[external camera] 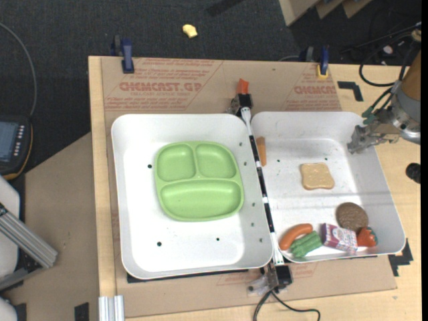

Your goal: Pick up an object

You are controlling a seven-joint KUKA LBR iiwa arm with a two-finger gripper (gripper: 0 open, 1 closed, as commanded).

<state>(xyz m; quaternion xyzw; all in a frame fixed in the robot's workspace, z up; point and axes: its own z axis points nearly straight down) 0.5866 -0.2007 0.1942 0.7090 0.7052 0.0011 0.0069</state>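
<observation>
Arm parked over the right bin's far right rim, nothing picked up yet afaict.

Two-finger metal gripper hangs at the far right edge of the shallow white plastic right bin; can't tell if the jaws are open or closed, too small/blurry.

Pickable stuff sits loose in that bin: flat tan toast-shaped slice mid-bin, w/ a round brown patty, orange sausage-shaped toy, green pod-looking piece, crinkly purple-white packet and small red piece bunched at the near edge, probably slid there.

Left bin holds a smooth green three-compartment plate, sitting flat.
</observation>
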